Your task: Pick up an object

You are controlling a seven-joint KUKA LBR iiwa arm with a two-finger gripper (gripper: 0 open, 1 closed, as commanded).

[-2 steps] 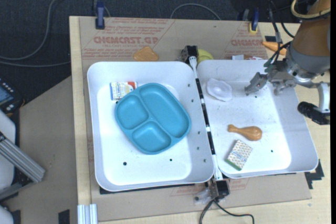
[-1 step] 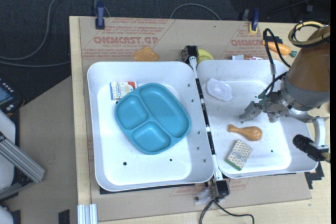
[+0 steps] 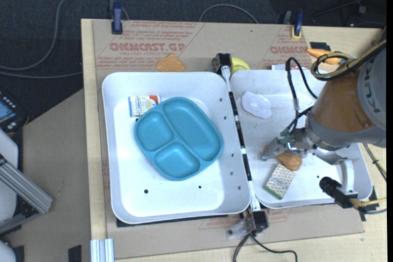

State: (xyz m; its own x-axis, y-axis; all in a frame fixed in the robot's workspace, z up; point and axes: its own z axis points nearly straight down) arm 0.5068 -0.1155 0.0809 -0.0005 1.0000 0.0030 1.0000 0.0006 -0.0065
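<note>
Orange lump under the hand, right bin, blue divided plate left

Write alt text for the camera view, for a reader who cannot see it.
A grey-and-orange robot arm lowers its end effector over a small orange-brown object in the right bin, beside a patterned packet. The left bin holds a blue divided plate.

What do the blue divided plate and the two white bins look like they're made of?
The blue divided plate looks like moulded plastic: one even colour, rounded compartments, soft matte sheen. The left bin and right bin seem to be thin formed plastic too, smooth and slightly glossy with rounded corners, though the view can't confirm it.
</note>
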